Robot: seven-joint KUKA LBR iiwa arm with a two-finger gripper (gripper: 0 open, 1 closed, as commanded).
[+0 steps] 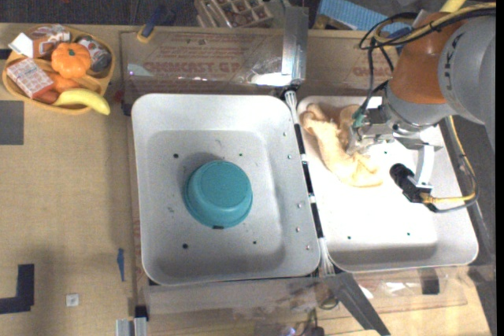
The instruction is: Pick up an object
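Observation:
A crumpled pale yellow cloth [340, 147] lies at the back left of the right bin [394, 236]. My gripper [362, 139] comes down from the right onto the cloth's right part, touching or pressed into its folds. The fingertips are sunk in the fabric and hidden by the wrist. A teal bowl [220, 193] rests upside down in the middle of the left bin [157, 138].
A black cable connector [409, 183] with a yellow tip hangs over the right bin beside the gripper. A bowl of toy fruit and boxes [59, 71] sits at the bench's far left. Cardboard with clear plastic [213, 63] runs behind the bins.

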